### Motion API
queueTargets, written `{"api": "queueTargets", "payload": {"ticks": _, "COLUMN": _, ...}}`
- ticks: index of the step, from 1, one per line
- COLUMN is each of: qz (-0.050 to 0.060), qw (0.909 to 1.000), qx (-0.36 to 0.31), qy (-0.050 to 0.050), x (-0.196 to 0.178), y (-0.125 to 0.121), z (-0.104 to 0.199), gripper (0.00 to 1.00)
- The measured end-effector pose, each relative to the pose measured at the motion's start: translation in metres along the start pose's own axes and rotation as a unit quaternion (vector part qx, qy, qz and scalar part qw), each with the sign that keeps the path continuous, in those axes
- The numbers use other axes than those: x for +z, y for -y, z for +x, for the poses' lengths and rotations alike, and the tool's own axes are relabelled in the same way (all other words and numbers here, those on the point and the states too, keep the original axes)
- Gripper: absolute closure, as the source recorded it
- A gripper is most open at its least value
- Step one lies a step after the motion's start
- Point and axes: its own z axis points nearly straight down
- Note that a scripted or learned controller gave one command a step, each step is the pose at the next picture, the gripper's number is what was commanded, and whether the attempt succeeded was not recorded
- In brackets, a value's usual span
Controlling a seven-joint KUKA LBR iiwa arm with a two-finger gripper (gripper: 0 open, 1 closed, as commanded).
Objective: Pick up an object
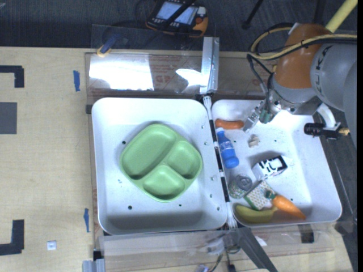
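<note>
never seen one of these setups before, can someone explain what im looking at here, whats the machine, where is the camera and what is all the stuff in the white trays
It is one picture, taken by a fixed camera above a bench, looking down at a slant. The machine is a robot arm, grey with an orange band, reaching in from the right. At its tip is a two-finger gripper, low over the back of the right bin; nothing shows between its fingers.

Two shallow white bins sit side by side. The left bin holds a green divided plate. The right bin holds small items: a blue bottle along its left wall, a small orange piece behind it, a black-and-white object in the middle, and at the front a carrot, a banana and a round metal piece.
</note>
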Motion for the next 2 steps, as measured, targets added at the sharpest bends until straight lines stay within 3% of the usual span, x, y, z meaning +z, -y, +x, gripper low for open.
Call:
{"api": "queueTargets", "payload": {"ticks": 1, "qz": 0.005, "qw": 1.0, "qx": 0.0, "qy": -0.007, "x": 0.003, "y": 0.002, "z": 0.003, "gripper": 0.0}}
{"api": "queueTargets", "payload": {"ticks": 2, "qz": 0.0, "qw": 0.9685, "qx": 0.249, "qy": -0.005, "x": 0.014, "y": 0.026, "z": -0.003, "gripper": 0.0}}
